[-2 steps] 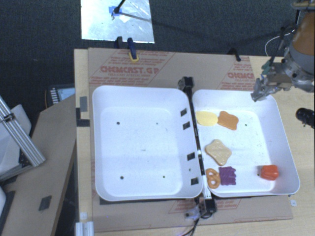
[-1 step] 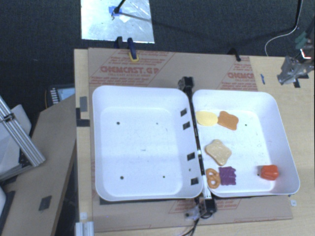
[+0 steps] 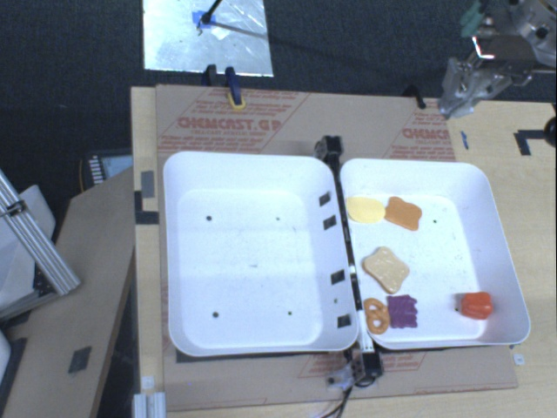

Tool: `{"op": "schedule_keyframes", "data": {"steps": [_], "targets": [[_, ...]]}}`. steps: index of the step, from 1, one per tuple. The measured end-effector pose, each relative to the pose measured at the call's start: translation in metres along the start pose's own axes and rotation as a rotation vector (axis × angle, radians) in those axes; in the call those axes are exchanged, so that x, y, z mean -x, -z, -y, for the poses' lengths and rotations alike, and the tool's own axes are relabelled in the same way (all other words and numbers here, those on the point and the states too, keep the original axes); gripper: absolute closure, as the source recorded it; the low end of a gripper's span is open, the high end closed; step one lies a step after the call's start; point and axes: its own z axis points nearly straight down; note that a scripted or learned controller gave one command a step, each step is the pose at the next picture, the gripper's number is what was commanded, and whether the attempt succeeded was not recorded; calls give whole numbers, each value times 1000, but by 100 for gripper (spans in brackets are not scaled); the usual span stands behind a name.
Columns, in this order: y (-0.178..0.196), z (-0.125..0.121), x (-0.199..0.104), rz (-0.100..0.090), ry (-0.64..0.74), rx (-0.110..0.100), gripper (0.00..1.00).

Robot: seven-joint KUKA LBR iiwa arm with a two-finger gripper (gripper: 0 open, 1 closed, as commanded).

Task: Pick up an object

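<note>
My gripper [image 3: 459, 92] hangs at the upper right, above the bench behind the right bin [image 3: 487, 200], well away from the objects. Nothing shows between its tips. In the right bin lie a yellow flat piece [image 3: 365, 210], an orange-brown piece [image 3: 403, 213], a tan bread slice [image 3: 385, 269], a small pretzel [image 3: 377, 314], a purple piece [image 3: 402, 311] and a red-orange pepper [image 3: 475, 305] near the bin's front right corner.
The left bin [image 3: 178, 233] sits beside the right one, with a black divider strip [image 3: 341, 233] and clips between them. A shiny metal sheet [image 3: 207, 24] lies at the back left. An aluminium frame [image 3: 30, 238] stands at the left edge.
</note>
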Motion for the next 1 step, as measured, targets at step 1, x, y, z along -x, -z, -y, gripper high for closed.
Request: {"op": "schedule_keyframes", "data": {"steps": [1], "targets": [[-5, 28, -69, 1, -5, -10, 100]]}}
